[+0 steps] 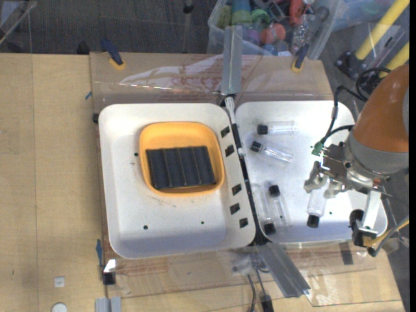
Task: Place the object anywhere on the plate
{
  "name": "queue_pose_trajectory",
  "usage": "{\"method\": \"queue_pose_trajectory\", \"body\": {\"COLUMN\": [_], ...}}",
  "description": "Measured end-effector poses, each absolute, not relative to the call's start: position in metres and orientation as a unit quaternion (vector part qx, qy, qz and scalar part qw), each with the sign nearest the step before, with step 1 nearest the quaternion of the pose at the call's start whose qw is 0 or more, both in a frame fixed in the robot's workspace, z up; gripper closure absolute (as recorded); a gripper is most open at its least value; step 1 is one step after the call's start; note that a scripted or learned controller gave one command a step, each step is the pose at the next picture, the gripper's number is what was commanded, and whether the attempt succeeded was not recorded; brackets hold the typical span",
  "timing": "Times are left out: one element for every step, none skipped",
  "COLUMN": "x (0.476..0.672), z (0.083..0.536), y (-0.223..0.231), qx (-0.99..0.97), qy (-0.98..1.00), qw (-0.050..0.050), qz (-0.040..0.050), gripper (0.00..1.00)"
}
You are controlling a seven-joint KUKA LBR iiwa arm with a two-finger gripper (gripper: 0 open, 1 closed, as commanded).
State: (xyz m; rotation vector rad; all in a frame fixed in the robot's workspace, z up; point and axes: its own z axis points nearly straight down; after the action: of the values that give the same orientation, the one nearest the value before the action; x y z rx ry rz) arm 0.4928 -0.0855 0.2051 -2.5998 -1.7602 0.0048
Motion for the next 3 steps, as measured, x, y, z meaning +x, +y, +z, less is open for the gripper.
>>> {"method": "queue_pose_trajectory", "body": {"x": [0.539,0.593,0.64], "z": [0.206,0.246,0.222], "y": [-0.115,-0.136,-0.18], "qx": [-0.788,-0.798,-0.751], "qy": [-0.616,-0.603,-0.66], "qw": [-0.001,0.0,-0.001], "qz": [0.0006,0.0005,0.0003], "gripper": [1.0,1.0,1.0]}}
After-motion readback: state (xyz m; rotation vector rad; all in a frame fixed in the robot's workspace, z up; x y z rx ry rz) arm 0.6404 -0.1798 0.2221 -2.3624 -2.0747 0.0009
